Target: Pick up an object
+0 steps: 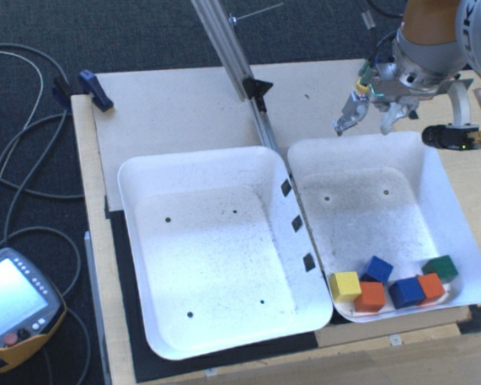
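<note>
Several small blocks lie bunched along the near edge of the right bin (439,194): a yellow one (345,285), two blue ones (377,268) (407,291), two orange ones (370,296) (431,286) and a green one (441,268). My gripper (366,122) hangs above the far rim of that bin, well away from the blocks. It is open, with nothing between its fingers.
The left bin (139,197) sits beside the right one, with black clips along the shared wall (298,222). A slanted metal rail (226,45) crosses the bench at the back. A blue clamp (95,90) sits at the far left corner. Cables and a pendant (15,311) lie on the floor.
</note>
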`<action>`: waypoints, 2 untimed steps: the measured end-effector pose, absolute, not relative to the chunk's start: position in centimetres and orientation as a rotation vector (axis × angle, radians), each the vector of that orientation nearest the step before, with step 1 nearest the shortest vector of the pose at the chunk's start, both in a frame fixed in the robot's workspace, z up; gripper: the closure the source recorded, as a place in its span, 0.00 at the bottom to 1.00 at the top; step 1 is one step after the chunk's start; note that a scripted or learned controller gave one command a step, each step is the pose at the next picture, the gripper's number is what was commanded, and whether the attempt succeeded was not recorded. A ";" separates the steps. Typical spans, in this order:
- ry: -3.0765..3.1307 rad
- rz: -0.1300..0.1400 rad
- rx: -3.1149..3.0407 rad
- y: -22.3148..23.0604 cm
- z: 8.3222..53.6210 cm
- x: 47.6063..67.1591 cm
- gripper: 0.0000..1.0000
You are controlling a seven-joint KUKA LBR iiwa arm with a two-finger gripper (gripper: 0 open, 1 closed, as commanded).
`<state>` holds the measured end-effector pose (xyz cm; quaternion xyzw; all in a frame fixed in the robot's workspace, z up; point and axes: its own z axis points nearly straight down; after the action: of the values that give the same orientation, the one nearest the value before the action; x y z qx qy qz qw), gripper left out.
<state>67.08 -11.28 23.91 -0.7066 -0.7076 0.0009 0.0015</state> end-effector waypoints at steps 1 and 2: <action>-2.213 0.010 -2.216 -11.9 14.5 64.0 0.00; -2.227 -0.007 -2.230 -15.3 25.9 61.9 0.00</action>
<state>61.86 -15.29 25.90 -0.7076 -0.7066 -0.0023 -0.0051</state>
